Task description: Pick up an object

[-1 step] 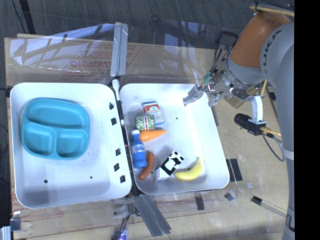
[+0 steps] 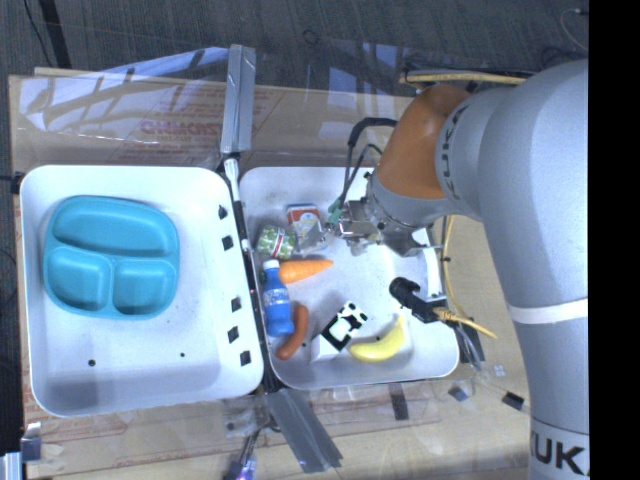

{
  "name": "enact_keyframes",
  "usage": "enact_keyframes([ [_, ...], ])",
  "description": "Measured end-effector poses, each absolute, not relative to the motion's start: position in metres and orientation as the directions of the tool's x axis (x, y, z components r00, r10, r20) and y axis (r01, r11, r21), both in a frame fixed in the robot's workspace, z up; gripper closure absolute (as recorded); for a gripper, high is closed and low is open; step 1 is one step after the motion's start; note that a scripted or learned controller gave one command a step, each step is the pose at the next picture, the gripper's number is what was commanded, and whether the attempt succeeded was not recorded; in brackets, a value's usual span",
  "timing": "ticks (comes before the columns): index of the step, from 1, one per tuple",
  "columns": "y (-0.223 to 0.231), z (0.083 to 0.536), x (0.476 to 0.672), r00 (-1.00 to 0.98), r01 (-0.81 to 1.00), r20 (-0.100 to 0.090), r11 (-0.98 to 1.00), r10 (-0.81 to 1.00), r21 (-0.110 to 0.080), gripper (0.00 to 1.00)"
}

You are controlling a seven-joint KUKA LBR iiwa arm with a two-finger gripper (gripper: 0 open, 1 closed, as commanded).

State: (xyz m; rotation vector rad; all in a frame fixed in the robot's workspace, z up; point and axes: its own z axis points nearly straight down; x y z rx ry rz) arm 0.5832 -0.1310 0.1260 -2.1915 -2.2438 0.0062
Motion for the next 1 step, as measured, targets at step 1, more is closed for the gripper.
enact_keyframes([
  [1, -0.1058, 0.0919, 0.5718, -0.142, 0.99, 0.002, 0.142, 0.99, -0.003, 0.0],
])
